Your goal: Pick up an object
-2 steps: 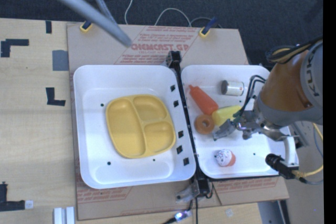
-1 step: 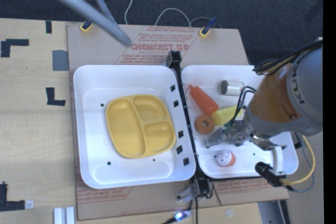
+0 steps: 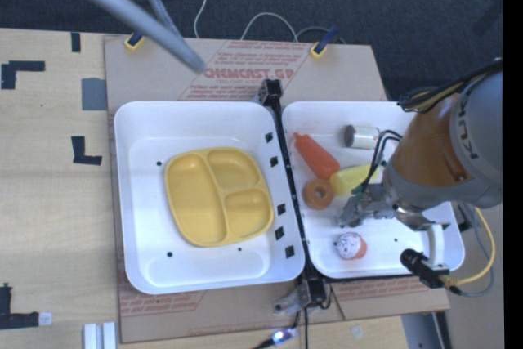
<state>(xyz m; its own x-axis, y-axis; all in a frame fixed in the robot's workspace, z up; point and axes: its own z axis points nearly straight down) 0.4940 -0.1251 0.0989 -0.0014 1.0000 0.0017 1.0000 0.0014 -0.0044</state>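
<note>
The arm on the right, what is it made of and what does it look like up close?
The arm is a thick, rounded tube, grey on the outside, with a broad orange-brown band above the wrist. Below the band sits a grey collar. The tool at its tip is small, dark grey metal. Thin dark cables run down to it, and a yellow cable loops near a black fitting.

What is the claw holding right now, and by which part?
Cannot be told: the claw sits low in the right white bin beside the yellow plastic piece, with nothing seen between its tips.
</note>
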